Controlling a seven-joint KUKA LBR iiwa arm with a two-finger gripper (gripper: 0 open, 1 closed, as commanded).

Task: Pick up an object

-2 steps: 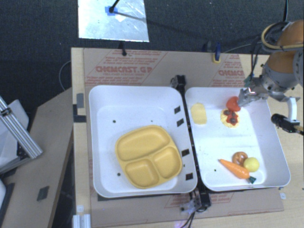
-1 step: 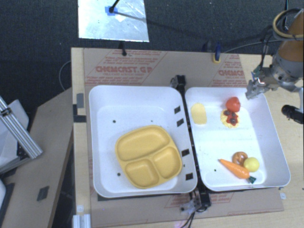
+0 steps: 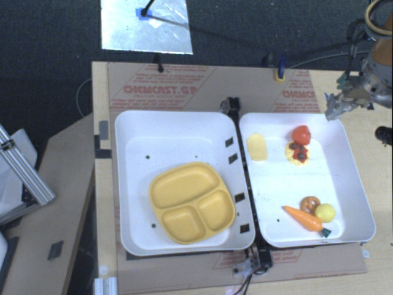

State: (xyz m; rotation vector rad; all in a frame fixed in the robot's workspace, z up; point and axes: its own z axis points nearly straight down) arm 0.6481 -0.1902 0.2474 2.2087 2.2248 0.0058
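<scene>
1. approach step; jaws hang past the right bin's top right corner; can't tell how open, nothing seen held
2. tomato lies nearest in that bin; next move needs lowering over it

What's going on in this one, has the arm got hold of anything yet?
Not yet. The gripper hangs above the far right corner of the right bin, holding nothing. That bin holds a pale yellow piece, a tomato, a doughnut, a lemon and a carrot. The left bin holds a yellow divided tray.
</scene>
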